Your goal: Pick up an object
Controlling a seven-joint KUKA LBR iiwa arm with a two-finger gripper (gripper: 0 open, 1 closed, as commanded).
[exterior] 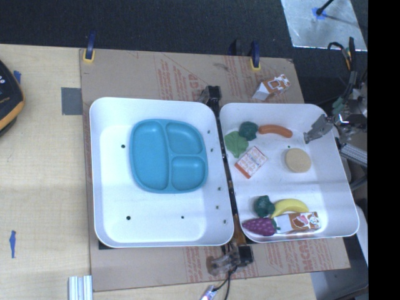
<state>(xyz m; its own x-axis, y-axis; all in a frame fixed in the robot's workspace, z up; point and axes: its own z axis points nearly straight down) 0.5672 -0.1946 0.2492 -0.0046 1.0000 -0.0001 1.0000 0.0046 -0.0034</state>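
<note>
Gripper (317, 132) sits at the far right edge of the right bin (331, 195), low over its rim, fingers can't be made out, so open or closed is unclear; nothing seen between them. Arm barely in frame at the right.

Right bin contents: orange sausage (275, 130) far, just right of a dark green broccoli piece (248, 129). Lighter green leafy vegetable (235, 143) just near-left of the broccoli, by the bin's left wall. Small red-and-white carton (250, 162) lies flat, tilted, just near the leafy piece. Round beige cookie (298, 160) to the right of the carton, apart from it, near-left of the gripper. Near end of the bin: second dark green piece (263, 205), yellow banana (290, 206) touching beside it, purple grapes (259, 226) at the near-left corner, and a flat red-white printed box (303, 222) just right of the grapes, under the banana.

Left bin (109, 186) holds a blue divided plate (169, 155), three compartments, set toward the far side.

Outside the bins, a small milk-type carton (272, 87) lies on the cardboard sheet (156, 80) beyond the right bin.
</note>
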